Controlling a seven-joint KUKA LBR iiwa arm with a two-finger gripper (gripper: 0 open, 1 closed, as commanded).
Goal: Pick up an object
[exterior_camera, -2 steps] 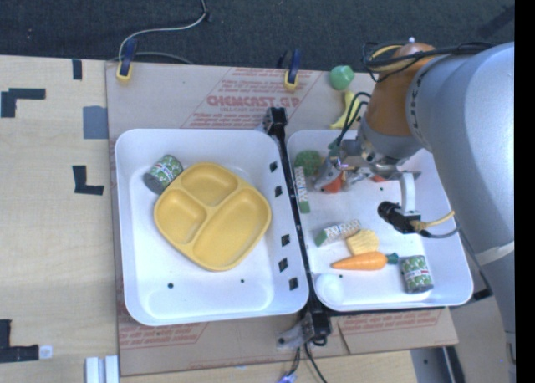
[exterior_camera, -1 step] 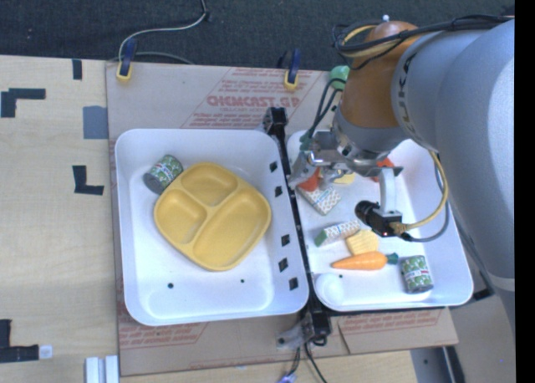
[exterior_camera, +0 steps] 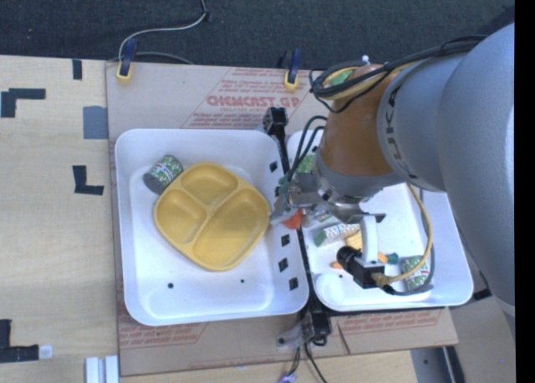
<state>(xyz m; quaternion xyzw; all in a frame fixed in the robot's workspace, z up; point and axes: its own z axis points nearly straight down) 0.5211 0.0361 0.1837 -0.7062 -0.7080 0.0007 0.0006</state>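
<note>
So the left bin [exterior_camera: 134,206] had a green can [exterior_camera: 163,172] touching a yellow divided plate [exterior_camera: 213,216], while the arm [exterior_camera: 401,130] hung over the right bin [exterior_camera: 451,285] and its small clutter [exterior_camera: 338,235]; gripper [exterior_camera: 294,201] near the divider

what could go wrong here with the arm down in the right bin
1. The hand sits low at the divider between the two bins, so it could clip the right bin wall or the rim rather than close on an item.
2. The small items there lie crowded together, so a grasp may catch several or none.
3. The loose cables trailing by the wrist could snag on the bin contents.
</note>
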